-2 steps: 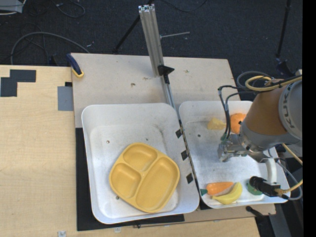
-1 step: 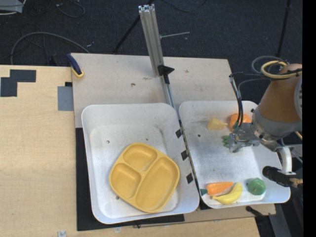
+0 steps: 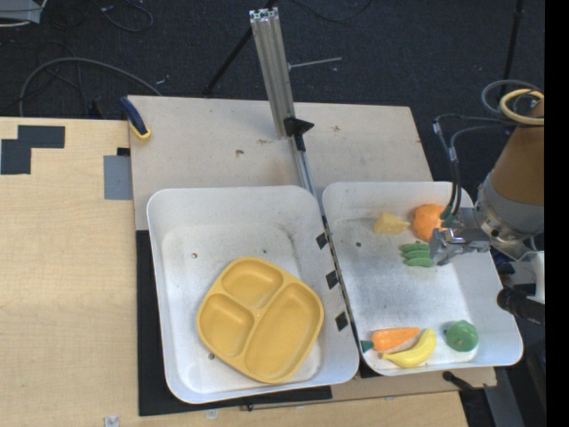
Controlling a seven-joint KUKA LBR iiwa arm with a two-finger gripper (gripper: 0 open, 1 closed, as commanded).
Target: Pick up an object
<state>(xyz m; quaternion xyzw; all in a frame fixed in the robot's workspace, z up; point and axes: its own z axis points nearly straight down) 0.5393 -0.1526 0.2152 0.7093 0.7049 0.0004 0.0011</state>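
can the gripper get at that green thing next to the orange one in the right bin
Probably yes. The gripper is already low over the right bin, right beside the green thing, with the orange piece just behind it. Nothing lies on top of the green thing, though the orange piece crowds one side.

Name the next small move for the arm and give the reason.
Probably lower the hand a little onto the green toy in the right bin. The hand sits right beside that toy, just below the orange ball, and nothing visible shows between its fingers yet. Whether it is already low enough is hard to judge.
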